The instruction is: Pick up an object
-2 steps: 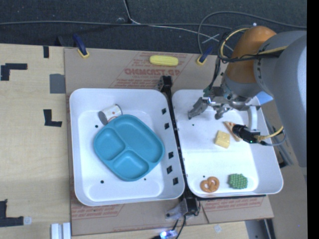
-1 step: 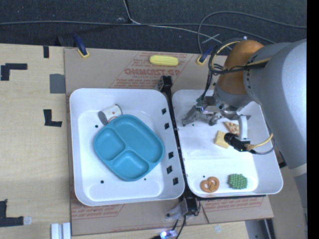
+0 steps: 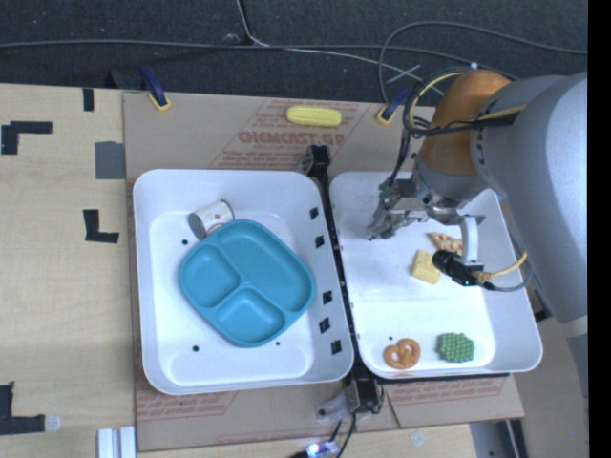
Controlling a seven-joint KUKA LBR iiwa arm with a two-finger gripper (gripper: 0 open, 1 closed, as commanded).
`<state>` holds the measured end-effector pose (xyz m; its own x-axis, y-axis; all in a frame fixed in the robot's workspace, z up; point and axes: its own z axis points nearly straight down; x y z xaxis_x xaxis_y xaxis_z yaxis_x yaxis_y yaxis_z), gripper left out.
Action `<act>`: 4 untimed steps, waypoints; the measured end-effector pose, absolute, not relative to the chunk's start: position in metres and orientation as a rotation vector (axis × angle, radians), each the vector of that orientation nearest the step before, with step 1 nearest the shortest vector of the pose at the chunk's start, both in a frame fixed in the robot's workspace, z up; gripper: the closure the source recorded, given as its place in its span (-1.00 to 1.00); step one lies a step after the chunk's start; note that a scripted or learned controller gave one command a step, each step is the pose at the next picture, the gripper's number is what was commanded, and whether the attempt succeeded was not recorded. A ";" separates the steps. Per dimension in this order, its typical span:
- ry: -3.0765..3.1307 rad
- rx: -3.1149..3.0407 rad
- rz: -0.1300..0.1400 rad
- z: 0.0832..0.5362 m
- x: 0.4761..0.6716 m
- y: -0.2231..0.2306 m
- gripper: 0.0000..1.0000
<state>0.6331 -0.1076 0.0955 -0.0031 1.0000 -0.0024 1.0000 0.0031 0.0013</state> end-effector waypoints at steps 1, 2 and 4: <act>2.220 2.217 0.005 0.159 0.634 -0.110 1.00; 2.221 2.217 0.004 0.203 0.639 -0.113 1.00; 2.228 2.219 -0.003 0.223 0.615 -0.069 1.00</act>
